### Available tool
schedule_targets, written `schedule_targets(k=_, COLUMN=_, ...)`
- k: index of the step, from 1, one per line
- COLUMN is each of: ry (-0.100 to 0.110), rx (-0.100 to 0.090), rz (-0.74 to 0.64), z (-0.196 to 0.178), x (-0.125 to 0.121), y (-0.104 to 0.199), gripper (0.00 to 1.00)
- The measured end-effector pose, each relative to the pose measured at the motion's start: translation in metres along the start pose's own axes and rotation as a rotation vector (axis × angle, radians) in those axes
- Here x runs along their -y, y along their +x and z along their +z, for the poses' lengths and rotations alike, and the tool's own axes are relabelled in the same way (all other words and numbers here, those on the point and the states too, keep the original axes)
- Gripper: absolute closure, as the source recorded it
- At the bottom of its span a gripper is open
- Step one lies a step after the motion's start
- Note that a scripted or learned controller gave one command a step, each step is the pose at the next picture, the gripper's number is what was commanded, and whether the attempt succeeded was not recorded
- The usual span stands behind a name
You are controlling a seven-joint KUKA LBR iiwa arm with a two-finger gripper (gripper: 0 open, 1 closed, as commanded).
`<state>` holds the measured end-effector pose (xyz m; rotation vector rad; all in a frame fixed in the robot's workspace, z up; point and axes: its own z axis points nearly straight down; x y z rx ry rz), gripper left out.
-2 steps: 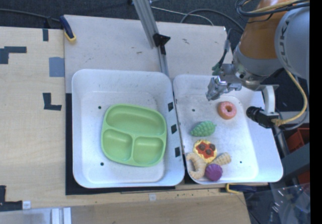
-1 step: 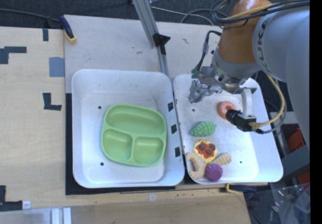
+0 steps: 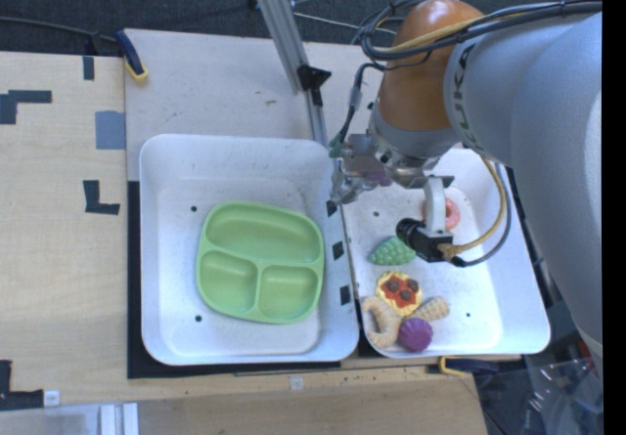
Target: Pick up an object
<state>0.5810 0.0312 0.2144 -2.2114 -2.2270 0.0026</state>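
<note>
The arm is hovering over the right bin (image 3: 518, 316), its pincer (image 3: 344, 191) near the divider; whether spread or pressed together cannot be told. Toys — green piece (image 3: 391, 251), pizza (image 3: 399, 290), purple ball (image 3: 415, 333) — are lying below. Likely approaching; next needs descending onto one.

Right bin's got a green leafy toy (image 3: 391, 251), a pizza slice (image 3: 399, 290), a purple ball-ish thing (image 3: 415, 333), a tan pretzel maybe (image 3: 382, 322), all clustered near its front-left corner.
</note>
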Motion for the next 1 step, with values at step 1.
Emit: schedule_targets(k=1, ry=-0.001, rx=-0.001, rz=-0.001, z=0.0020, x=0.0006, y=0.0629, gripper=1.00)
